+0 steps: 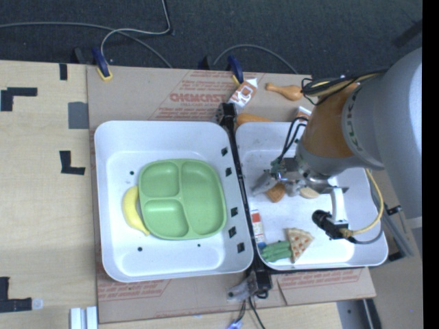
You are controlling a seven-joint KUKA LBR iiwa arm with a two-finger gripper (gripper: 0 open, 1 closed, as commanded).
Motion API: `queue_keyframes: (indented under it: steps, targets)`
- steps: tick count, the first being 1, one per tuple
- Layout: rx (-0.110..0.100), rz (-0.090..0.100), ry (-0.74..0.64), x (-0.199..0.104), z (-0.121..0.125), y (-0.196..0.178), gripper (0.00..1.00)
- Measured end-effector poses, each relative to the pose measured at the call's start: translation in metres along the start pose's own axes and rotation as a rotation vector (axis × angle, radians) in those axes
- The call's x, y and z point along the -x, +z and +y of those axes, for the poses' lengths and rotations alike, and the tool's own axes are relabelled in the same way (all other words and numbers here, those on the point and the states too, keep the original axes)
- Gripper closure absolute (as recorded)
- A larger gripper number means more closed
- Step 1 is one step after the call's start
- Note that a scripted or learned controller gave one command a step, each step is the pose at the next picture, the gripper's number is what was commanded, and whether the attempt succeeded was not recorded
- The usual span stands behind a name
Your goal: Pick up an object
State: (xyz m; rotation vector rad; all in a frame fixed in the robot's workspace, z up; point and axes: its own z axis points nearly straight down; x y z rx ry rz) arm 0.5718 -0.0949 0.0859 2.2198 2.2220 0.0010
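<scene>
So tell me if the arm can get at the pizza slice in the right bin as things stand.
Probably yes. The pizza slice lies flat on the right bin floor with nothing on top of it. The gripper is low in the same bin. A green item lies right beside the slice and could crowd a grasp.

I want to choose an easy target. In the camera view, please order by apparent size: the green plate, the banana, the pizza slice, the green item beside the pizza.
1. green plate
2. banana, partly hidden under the plate
3. pizza slice and green item: look alike, no ranking
</scene>
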Motion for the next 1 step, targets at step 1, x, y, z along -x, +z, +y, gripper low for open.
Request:
queue_keyframes:
  steps: [1]
  targets:
    - [0.001, -0.001, 0.0, 0.0003, 0.0002, -0.0093, 1.0]
